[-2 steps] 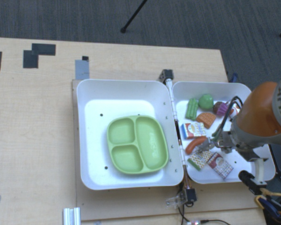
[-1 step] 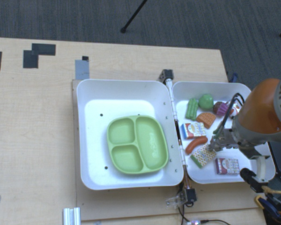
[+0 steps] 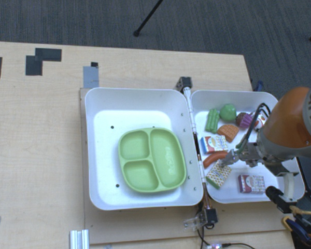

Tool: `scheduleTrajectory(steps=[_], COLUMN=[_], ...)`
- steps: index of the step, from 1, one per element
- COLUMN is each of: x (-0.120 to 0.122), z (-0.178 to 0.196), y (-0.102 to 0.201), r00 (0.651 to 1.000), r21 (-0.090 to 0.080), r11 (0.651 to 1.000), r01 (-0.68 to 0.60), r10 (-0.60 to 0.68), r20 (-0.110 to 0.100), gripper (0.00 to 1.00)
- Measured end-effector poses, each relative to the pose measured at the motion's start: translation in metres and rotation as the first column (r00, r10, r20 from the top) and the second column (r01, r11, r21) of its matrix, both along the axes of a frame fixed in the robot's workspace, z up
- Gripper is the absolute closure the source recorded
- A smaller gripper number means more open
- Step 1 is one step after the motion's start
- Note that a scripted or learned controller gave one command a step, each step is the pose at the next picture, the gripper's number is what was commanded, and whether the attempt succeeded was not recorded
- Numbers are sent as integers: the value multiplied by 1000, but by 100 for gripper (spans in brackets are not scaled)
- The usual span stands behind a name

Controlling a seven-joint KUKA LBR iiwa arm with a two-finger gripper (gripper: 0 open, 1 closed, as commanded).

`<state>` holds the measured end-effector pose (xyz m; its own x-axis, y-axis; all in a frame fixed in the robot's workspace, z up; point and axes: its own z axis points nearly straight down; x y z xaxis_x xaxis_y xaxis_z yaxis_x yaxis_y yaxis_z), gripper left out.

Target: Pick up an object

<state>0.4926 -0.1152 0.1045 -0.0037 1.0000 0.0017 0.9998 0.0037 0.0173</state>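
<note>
Two shallow white bins sit side by side on the wooden bench. The left bin [image 3: 93, 139] holds a light green divided plate [image 3: 152, 160] with three compartments, lying toward the bin's 5 o'clock area.

The right bin [image 3: 272, 98] carries a clutter of toy food. At its 12 o'clock end lie a green ribbed vegetable [image 3: 212, 120], a round green ball-shaped piece [image 3: 228, 111] just beside it, and a purple piece [image 3: 244, 120] at about 2 o'clock. Below these sits an orange-brown slice [image 3: 228, 132], then a small red, white and blue carton [image 3: 214, 143] near the bin's left wall at 9 o'clock. A red sausage-like piece [image 3: 212, 158] lies just under the carton, and a green patterned packet [image 3: 218, 176] rests at 7 o'clock. A small red box [image 3: 251, 183] lies at 5 o'clock, apart from the others.

The grey arm with its orange band [image 3: 290, 119] reaches in from 3 o'clock. Its gripper [image 3: 229, 158] hangs over the middle of the right bin, close by the red sausage-like piece and the green patterned packet; the tips are blurred and dark, so whether the pincer is spread or pressed together cannot be told, nor whether it touches anything.
</note>
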Motion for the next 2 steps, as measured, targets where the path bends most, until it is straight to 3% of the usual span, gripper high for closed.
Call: scheduleTrajectory(steps=[1,2], x=[-1,2], z=[-14,-2], y=[22,26], r00=[1000,1000], r21=[-9,-1], r11=[1000,1000], r01=[5,1], r10=[-5,-1], r20=[2,7], gripper=[0,100])
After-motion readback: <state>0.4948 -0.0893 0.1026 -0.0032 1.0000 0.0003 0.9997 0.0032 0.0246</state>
